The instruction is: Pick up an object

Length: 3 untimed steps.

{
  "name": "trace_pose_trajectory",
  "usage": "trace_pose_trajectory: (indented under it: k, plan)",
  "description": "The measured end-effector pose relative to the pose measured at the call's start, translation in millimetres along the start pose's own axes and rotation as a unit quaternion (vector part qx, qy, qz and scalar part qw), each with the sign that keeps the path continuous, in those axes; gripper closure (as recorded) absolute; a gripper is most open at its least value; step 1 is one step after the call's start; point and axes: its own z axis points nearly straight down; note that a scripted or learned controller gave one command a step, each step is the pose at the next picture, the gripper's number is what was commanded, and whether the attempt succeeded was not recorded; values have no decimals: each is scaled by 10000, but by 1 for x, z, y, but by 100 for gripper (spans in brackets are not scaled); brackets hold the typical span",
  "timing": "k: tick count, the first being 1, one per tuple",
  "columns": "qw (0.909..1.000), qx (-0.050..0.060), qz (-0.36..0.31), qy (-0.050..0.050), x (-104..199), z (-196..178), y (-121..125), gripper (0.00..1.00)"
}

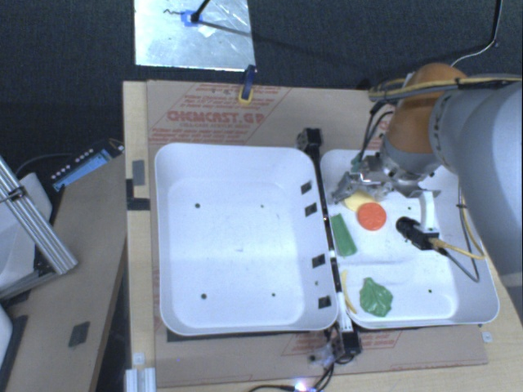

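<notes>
Orange disc (372, 216) lies just below the end effector (353, 188)

- Dark carpet floor (65, 55) lies beyond my worktop (139, 300).
- A shiny metal sheet (192, 23) rests on it.
- Brown cardboard (221, 109) covers the worktop.

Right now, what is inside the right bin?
The right bin holds an orange disc, a yellow piece, a green bar and a green leafy piece. The arm covers its far corner.
</notes>
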Motion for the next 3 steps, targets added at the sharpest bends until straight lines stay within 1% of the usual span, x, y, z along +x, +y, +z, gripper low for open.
trace_pose_trajectory:
  k: [1,2,3]
  plan:
    - [10000,-32,9,-13,-3,-13,2,100]
    - [10000,-15,20,-11,0,-14,-2,100]
    - [10000,-17,32,-15,-5,-6,-1,100]
